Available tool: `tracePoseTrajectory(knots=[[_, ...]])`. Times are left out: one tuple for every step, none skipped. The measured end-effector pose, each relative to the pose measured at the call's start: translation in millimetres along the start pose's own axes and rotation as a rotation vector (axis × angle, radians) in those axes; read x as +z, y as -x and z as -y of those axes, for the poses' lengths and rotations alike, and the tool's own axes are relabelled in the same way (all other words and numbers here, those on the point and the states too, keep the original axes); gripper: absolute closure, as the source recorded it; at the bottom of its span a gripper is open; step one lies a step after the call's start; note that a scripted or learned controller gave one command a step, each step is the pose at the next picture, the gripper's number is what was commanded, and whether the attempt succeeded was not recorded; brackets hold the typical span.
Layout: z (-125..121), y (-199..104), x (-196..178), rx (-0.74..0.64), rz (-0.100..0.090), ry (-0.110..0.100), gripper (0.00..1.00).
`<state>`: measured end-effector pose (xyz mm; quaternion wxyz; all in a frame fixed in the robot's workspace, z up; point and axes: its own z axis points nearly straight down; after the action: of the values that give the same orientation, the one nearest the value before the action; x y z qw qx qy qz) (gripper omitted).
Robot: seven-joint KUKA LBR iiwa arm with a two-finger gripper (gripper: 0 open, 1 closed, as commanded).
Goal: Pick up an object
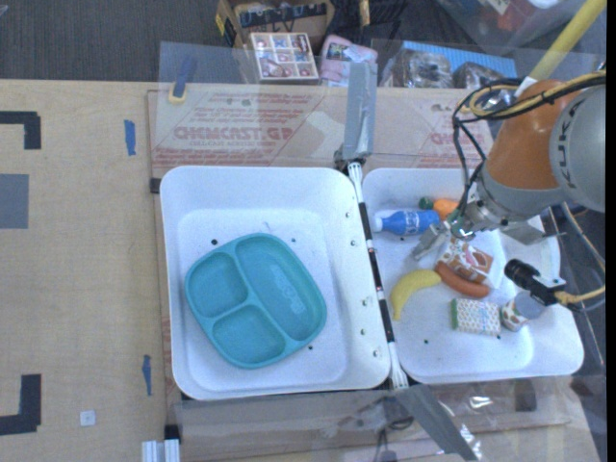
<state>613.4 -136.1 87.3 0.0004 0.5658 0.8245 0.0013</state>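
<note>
My gripper [430, 245] hangs low over the right bin [553, 354], in its upper middle part. It sits just below a blue bottle [399, 222] lying on its side and just left of a red-and-white packet [469, 258]. Under the packet lies a brown sausage [462, 280]. A yellow banana [412, 291] lies lower left of the gripper. An orange carrot-like piece [445, 204] rests near the bin's far wall. A small patterned box [476, 316] lies toward the front. I see nothing held in the gripper.
The left bin [192, 200] bears a teal divided plate [255, 299]. A raised divider [371, 287] separates the two bins. The grey and orange arm [525, 162] reaches in from the right above the right bin's far corner. Boxes and clutter lie beyond the bench.
</note>
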Motion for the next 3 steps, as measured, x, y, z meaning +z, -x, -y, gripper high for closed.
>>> tracePoseTrajectory(knots=[[-1,1,-12,0.002,0.003,0.005,1.0],[-1,1,-12,0.002,0.003,0.005,0.0],[-19,2,0,-0.004,0.003,0.001,0.0]])
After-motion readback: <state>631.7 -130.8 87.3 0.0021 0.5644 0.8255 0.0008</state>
